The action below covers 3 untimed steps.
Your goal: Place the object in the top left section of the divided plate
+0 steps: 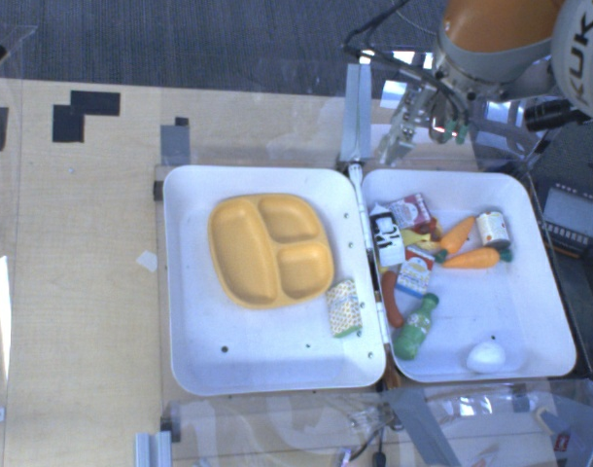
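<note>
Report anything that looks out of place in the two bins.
One item: a small patterned packet lies in the left bin beside the yellow divided plate, not in a section. The other items sit jumbled in the right bin.

The shallow white right bin (540, 261) holds a cluster of toy groceries. A black-and-white carton (385, 238) lies along its left wall, with a red-and-white packet (411, 209) just above it. Two orange plastic carrots (459, 234) (471, 259) lie near the middle, beside a small white can with a tan side (492, 229). A blue-and-white carton (412, 278) sits below them, a reddish sausage (391, 302) next to it, and a green plastic bottle (416, 325) slants lower down. A white egg (487, 357) rests apart, near the front right corner. Black angular marks (83, 113) show on the pale wooden bench (73, 290).
</note>
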Tool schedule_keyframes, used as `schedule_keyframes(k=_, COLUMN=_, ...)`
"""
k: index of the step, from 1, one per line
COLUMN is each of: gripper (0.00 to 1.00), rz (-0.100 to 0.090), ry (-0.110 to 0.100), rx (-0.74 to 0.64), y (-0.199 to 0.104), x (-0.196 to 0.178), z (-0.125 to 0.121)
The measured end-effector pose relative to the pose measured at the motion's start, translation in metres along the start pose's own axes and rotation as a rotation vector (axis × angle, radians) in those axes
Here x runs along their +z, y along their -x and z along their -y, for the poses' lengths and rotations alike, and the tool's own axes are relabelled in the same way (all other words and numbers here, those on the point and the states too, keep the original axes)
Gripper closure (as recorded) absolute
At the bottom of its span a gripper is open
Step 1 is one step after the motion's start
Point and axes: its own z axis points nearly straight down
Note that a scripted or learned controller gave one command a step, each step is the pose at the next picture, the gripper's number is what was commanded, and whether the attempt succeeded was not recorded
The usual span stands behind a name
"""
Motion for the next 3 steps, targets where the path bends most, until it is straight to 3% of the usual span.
schedule_keyframes(k=1, gripper=1.0, rz=0.004, ry=0.001, rx=-0.065, y=0.023, x=-0.009, z=0.003)
schedule_keyframes(k=2, gripper=1.0, rz=-0.001, ry=-0.001, rx=0.217, y=-0.001, x=0.052, z=0.073)
schedule_keyframes(k=3, gripper=1.0, rz=-0.001, ry=0.002, rx=0.12, y=-0.019, x=0.072, z=-0.035)
